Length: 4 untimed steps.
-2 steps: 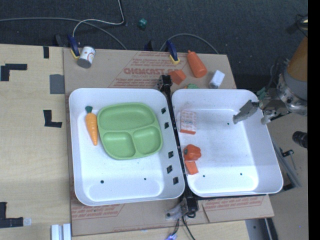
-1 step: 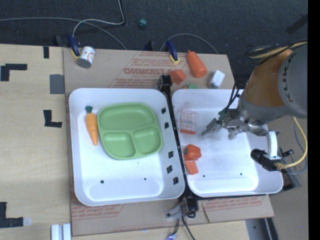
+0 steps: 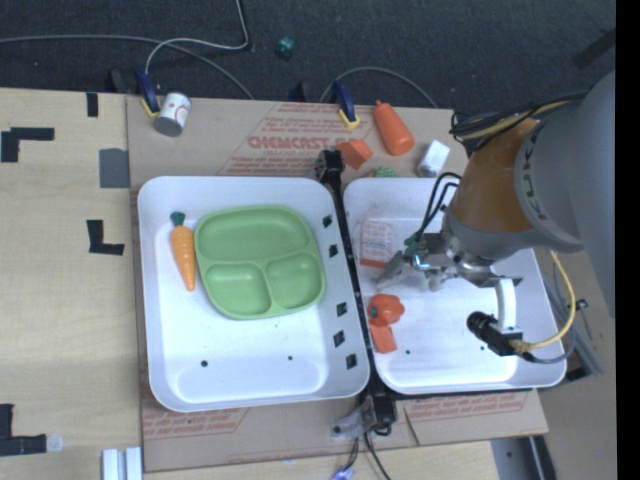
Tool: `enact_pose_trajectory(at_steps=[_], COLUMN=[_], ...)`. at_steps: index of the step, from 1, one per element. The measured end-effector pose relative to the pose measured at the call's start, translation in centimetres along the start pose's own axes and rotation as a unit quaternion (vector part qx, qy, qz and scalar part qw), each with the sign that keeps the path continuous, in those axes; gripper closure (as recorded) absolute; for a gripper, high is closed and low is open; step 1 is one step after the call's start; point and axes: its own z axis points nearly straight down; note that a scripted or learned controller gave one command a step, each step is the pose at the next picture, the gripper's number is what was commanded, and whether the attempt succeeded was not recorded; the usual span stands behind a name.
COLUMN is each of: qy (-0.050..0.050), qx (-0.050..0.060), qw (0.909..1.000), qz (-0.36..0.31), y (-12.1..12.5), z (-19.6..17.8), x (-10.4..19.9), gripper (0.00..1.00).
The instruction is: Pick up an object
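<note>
In the left bin we see a carrot lying lengthwise, green top away from us, touching a green tray. In the right bin, two orange pieces lie by the divider. Our gripper, fingers apart, hovers just above, holding nothing.

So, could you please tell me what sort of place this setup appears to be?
Probably a robotics lab bench for grasping trials: two shallow white plastic bins side by side, toy food like the orange plastic carrot, and loose black cables behind the cardboard base.
</note>
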Motion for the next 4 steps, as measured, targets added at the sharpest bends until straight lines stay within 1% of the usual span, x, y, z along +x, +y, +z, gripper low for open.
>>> enact_pose_trajectory(at_steps=[1,2,3,4], qy=[0.0,-0.001,-0.002,-0.002], qx=[-0.004,-0.003,-0.003,-0.004], qw=[1.0,1.0,1.0,1.0], qz=[0.0,-0.001,0.0,0.0], y=[8.1,11.6,8.2,8.2], z=[1.7,2.8,2.8,1.7], x=[-0.5,-0.7,-0.4,-0.4], gripper=[0.0,0.0,0.0,1.0])
